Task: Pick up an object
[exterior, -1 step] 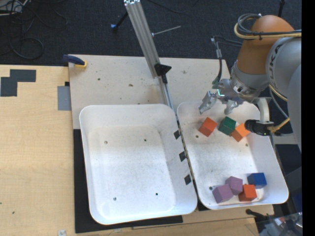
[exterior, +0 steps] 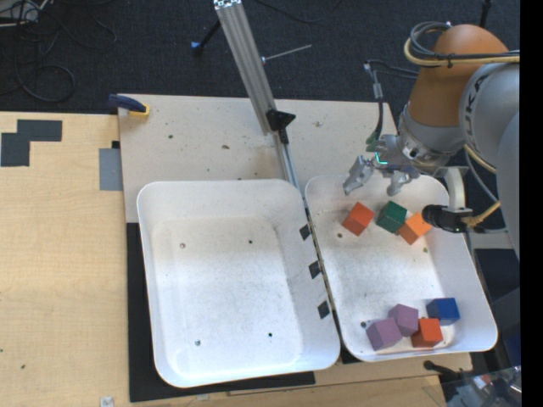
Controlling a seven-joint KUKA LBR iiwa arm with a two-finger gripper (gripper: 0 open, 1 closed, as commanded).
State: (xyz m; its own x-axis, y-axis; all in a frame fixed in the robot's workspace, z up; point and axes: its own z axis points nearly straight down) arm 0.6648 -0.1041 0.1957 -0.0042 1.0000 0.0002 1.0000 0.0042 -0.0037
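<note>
Fingers [exterior: 360,176] spread and empty, we note, hanging above the right bin's [exterior: 475,299] far end. Beneath, near together: orange-red block [exterior: 358,219], green block [exterior: 392,217], orange block [exterior: 415,227]; clustering likely hampers a clean grasp.

The worktop [exterior: 204,138] is showing a pale, speckled surface and is carrying two shallow white bins side by side. The left bin [exterior: 222,285] is sitting toward the near edge, with its right rim touching the right bin [exterior: 399,270]. A dark mat [exterior: 133,312] is lying under the left bin and is peeking out along its left and near sides. A slanted metal rail [exterior: 250,66] is rising from the far part of the worktop, and a small blue and yellow clamp [exterior: 129,104] is gripping the far left corner.
</note>
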